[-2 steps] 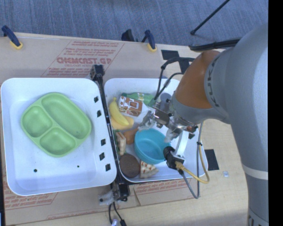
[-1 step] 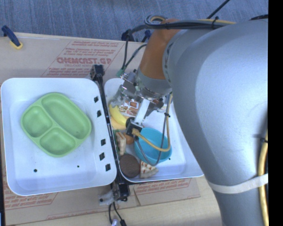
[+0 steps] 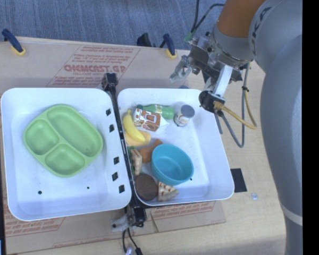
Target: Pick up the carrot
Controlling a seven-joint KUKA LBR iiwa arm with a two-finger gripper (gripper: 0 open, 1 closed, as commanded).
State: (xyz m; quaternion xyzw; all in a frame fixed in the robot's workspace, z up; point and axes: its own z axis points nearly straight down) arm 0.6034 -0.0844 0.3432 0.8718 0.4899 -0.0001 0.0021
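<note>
The carrot (image 3: 150,152) is a short orange piece lying in the right bin (image 3: 210,158), wedged between the yellow banana (image 3: 134,134) and the blue bowl (image 3: 171,163); the bowl's rim hides part of it. My gripper (image 3: 182,72) hangs above the right bin's far edge, well behind the carrot and apart from it. Nothing is visibly held in it.
The right bin also holds a printed snack packet (image 3: 149,118), a small can (image 3: 184,115), a brown round disc (image 3: 145,186) and a wedge-shaped toy (image 3: 167,191). A green divided plate (image 3: 63,139) lies in the left bin (image 3: 10,185). A yellow cable (image 3: 239,122) loops off the wrist.
</note>
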